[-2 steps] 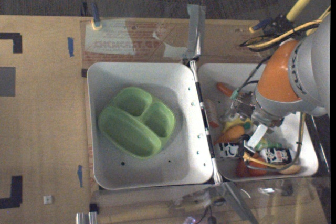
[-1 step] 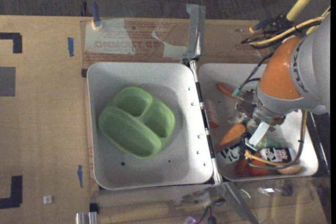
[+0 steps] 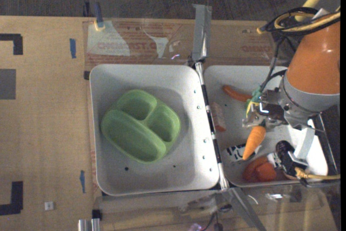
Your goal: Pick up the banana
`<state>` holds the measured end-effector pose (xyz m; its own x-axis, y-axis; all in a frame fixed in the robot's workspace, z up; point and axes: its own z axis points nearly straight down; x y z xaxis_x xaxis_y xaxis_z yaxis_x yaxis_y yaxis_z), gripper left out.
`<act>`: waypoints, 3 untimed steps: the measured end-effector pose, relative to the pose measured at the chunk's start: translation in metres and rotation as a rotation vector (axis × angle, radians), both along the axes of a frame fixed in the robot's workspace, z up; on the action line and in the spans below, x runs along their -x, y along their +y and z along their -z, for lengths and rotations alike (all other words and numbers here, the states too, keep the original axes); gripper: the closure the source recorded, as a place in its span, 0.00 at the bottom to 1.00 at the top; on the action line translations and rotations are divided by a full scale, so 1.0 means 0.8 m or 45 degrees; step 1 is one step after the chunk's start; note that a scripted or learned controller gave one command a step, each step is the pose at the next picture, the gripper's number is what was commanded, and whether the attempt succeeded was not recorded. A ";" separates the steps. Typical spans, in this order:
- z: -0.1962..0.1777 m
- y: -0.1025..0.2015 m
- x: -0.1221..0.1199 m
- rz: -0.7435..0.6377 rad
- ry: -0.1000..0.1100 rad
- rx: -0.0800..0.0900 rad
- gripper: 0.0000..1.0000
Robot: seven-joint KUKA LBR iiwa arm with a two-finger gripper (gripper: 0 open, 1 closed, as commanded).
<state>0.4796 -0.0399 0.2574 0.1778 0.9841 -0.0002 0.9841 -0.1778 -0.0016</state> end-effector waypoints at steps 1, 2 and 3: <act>0.093 0.037 -0.017 -0.160 0.003 -0.001 1.00; 0.092 -0.049 -0.038 -0.384 -0.003 0.001 1.00; 0.092 -0.051 -0.021 -0.344 0.001 -0.002 1.00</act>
